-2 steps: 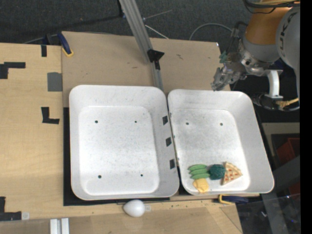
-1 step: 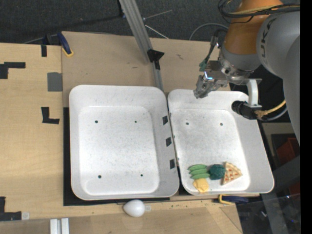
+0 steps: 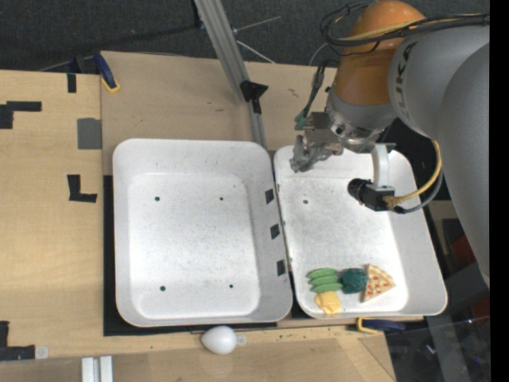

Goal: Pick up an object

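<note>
My gripper [image 3: 301,161] hangs over the far left corner of the right bin [image 3: 350,229], with nothing seen between its fingers. At the bin's near edge lies a small cluster of toy food: a green pea pod [image 3: 323,277], a dark green broccoli [image 3: 352,278], a pizza slice [image 3: 377,282] and a yellow piece [image 3: 328,301]. The gripper is far from this cluster, toward the back of the bin.
The left bin [image 3: 191,229] lies beside the right one, joined by black clips [image 3: 275,231]. A white egg-shaped object [image 3: 219,340] rests on the bench in front of the left bin. A grey metal pole [image 3: 231,54] slants in from the top.
</note>
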Robot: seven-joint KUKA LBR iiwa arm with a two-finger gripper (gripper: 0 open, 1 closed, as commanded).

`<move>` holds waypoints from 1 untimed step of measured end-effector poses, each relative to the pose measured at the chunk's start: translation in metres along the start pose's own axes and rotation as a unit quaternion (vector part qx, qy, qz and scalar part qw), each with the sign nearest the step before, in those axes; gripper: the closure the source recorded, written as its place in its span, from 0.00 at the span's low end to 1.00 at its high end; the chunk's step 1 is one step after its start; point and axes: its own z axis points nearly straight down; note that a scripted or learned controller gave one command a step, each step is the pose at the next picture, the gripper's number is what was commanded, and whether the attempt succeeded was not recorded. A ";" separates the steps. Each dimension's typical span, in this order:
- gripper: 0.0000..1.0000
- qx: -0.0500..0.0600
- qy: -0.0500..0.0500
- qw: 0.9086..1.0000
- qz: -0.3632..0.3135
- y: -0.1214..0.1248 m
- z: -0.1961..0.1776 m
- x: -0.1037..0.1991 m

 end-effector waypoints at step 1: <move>1.00 0.000 0.000 1.000 0.000 -0.011 0.007 0.047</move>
